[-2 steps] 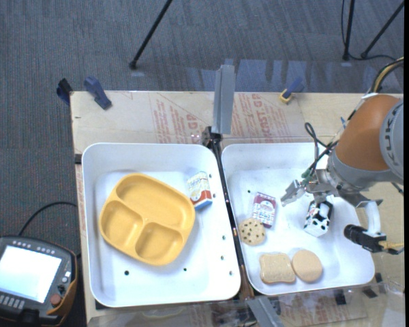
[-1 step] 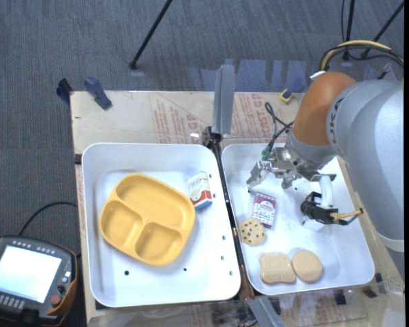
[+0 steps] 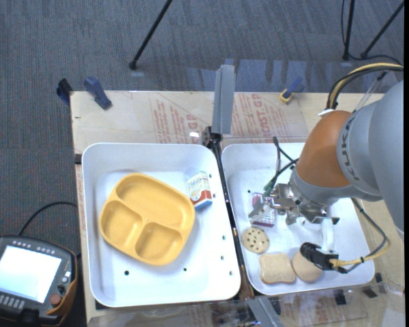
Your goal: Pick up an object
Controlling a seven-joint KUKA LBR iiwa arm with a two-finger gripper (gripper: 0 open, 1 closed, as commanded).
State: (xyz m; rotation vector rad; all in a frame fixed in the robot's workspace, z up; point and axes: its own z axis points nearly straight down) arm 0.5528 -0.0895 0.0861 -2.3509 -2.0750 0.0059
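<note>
The gripper [image 3: 281,199], its state impossible to tell here, hangs over the small purple packet [image 3: 262,210] in the right bin [image 3: 235,157]; it should settle squarely there, clear of the cookie [image 3: 255,240] nearer the camera.

Two bins sit side by side on the worktop [image 3: 157,118]. The fingers [image 3: 276,206] hang over the right bin [image 3: 235,157], near its middle. Just left of the fingers, touching or nearly so, lies a small packet [image 3: 262,210]. In front of the fingers lies a cookie [image 3: 255,240]; farther forward lie a bread slice [image 3: 277,268] and, just right of it, a bun [image 3: 305,268]. Well left of the fingers, in the left bin [image 3: 92,159], rests a divided plate [image 3: 146,218], with a small carton [image 3: 200,189] beside its right edge, between plate and fingers.
</note>
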